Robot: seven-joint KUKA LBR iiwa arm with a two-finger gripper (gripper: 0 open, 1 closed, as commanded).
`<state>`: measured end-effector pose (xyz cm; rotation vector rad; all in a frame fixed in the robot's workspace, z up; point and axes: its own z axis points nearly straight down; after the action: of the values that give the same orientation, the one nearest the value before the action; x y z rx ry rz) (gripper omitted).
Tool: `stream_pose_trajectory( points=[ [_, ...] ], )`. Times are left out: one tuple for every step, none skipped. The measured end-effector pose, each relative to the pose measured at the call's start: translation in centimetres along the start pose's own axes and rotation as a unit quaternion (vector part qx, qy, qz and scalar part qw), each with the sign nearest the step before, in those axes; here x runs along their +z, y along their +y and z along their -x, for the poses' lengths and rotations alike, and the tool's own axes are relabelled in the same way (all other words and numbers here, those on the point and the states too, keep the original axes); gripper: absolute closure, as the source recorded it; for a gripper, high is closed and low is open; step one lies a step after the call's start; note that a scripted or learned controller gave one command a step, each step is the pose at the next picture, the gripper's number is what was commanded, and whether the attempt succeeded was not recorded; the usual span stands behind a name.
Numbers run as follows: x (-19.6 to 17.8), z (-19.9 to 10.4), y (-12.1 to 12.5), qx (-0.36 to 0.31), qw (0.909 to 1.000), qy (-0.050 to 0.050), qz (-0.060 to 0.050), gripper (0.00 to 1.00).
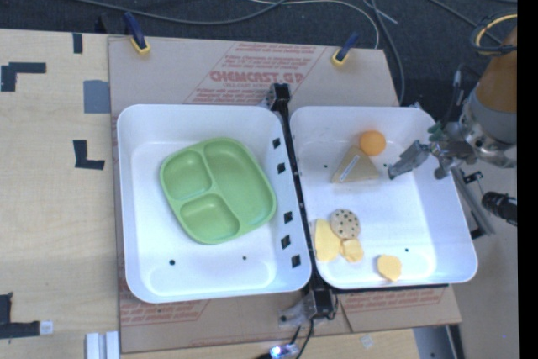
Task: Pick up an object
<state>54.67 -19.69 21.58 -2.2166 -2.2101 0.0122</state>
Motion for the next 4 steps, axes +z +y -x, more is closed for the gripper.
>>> stream_pose_trajectory(
  points=[
    [-0.7,0.0,0.3,-0.002,1.0,-0.001,0.006,0.0],
    [3.8,0.3,0.6,-0.002,1.0,-0.001,0.004,0.0],
    [8.5,-0.6,0.3,-0.002,1.0,-0.001,0.004,0.0],
    [13.3,-0.6,0.4,-0.002,1.0,-0.003,0.007,0.0]
  ],
)
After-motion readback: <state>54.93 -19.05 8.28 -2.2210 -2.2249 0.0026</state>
